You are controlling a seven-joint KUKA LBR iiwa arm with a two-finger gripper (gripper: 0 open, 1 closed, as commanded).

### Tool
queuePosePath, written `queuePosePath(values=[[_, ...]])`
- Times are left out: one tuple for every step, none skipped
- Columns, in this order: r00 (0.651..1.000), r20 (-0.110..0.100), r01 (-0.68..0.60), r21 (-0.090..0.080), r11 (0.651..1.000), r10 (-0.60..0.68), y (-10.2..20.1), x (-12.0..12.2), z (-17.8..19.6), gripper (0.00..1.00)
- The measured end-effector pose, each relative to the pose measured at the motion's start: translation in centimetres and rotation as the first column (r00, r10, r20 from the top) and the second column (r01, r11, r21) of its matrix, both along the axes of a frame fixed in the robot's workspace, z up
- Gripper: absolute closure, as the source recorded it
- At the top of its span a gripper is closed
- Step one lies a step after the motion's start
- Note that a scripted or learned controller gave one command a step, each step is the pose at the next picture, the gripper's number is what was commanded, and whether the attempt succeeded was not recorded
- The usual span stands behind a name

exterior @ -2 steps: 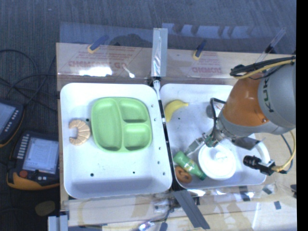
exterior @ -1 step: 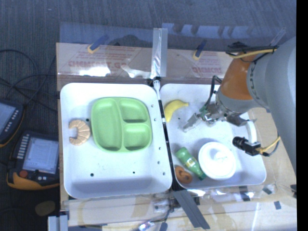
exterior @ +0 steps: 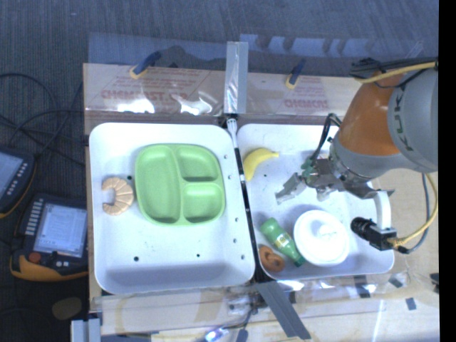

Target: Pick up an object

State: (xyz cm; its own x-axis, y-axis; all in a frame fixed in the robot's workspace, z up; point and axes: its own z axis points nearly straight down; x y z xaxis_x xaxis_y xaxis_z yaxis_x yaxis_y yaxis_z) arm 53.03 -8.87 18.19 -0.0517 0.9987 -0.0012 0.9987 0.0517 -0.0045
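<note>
- The pincer [exterior: 293, 189] hangs over the middle of the right bin [exterior: 370, 266], fingers spread wide with nothing between them.
- A banana [exterior: 258, 159] lies near that bin's far left corner, just beyond the pincer.
- A white round lid [exterior: 322, 237] rests near the bin's front edge, with a green bottle [exterior: 280, 239] touching its left side.
- A small brown object [exterior: 271, 259] sits in the front left corner beside the bottle.
- In the left bin [exterior: 160, 266] a green divided plate [exterior: 179, 183] lies centred, a tan ridged pastry [exterior: 117, 195] by its left edge.
</note>
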Motion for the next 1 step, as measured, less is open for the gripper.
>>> queuePosePath(values=[[0.993, 0.001, -0.117, 0.002, 0.993, 0.117, -1.0, -3.47, -5.21, 0.0]])
